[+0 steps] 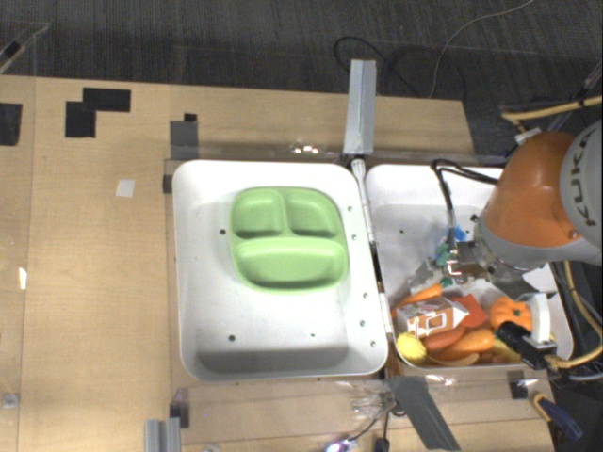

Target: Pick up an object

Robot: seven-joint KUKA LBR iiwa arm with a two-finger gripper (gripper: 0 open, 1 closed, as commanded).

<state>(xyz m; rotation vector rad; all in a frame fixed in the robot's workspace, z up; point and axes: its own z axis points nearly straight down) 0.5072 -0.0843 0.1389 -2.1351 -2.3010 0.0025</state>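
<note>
Toys (443,326) lie heaped in the near corner of the right bin (405,196), a yellow one (410,348) at the heap's left edge and orange ones beside it, so a grasp must come down into that crowded corner. The arm (532,205) reaches in from the right, and its pincer (455,264) hangs just above the heap's far edge, probably lining up on the topmost piece. Whether the pincer is spread or pressed together, I cannot tell. A green plate (287,236) sits alone in the left bin (203,281). The tabletop (85,281) carries both bins.
</note>
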